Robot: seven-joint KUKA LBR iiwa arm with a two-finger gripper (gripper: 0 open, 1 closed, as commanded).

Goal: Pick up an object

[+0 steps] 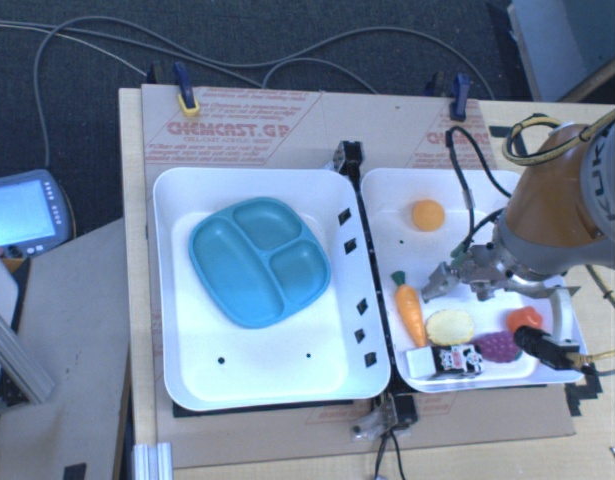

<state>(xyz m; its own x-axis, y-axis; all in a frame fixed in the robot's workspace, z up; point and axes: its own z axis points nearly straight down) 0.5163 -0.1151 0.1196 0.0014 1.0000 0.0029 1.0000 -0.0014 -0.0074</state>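
Observation:
My gripper hangs over the middle of the right bin, with the grey and orange arm behind it to the right. Just below it lie a carrot and a pale yellow round piece. Nothing shows between the gripper and these. An orange ball sits apart toward the bin's far side. Along the near wall are a black-and-white toy, a purple bunch of grapes and a red piece, partly hidden by the robot.
The left bin holds a blue divided plate. A black divider with clips runs between the bins. Cables cross the bench's far side, and a small screen stands at the left.

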